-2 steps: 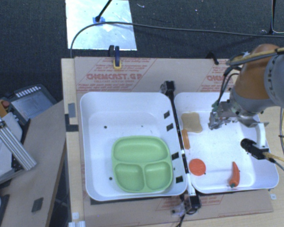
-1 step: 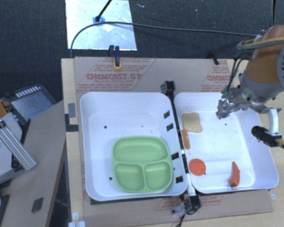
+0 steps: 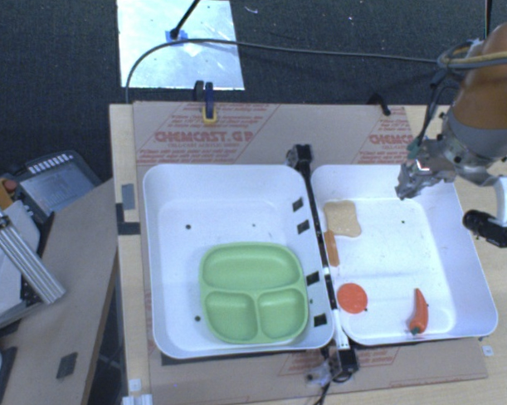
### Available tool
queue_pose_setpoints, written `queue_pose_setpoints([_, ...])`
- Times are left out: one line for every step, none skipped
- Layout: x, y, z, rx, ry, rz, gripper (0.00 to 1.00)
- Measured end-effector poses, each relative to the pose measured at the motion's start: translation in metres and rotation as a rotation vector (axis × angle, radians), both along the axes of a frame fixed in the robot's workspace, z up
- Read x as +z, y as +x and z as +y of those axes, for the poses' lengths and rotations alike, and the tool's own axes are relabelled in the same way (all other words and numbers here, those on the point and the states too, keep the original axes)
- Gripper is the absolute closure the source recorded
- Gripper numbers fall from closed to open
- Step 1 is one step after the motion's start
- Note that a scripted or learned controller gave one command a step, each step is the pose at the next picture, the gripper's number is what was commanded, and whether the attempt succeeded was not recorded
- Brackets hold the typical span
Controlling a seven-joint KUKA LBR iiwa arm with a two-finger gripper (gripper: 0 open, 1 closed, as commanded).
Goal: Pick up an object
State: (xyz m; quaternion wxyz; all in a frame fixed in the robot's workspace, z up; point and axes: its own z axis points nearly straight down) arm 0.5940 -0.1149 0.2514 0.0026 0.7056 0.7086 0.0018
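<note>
grey claw (image 3: 412, 184) hangs over the right bin's (image 3: 454, 232) far corner; its opening cannot be told.

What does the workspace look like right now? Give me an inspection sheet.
Surface: two white bins, left bin and right bin.
Job's things: in the right bin, beige slice, orange stick, orange disc, carrot.
Clutter: green divided plate in the left bin.
Grippers: gripper over the right bin's far edge, nothing seen in it.
Cables: black cable across the far side.
Surroundings: cardboard sheet beneath the bins.
</note>
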Motion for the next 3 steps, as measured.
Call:
queue_pose_setpoints([0.001,-0.012,0.049,0.004,0.002,0.005,1.00])
queue_pose_setpoints([-0.013,-0.020,0.104,0.005,0.003,0.005,1.00])
queue_pose_setpoints([-0.007,-0.026,0.163,0.007,0.004,0.005,1.00])
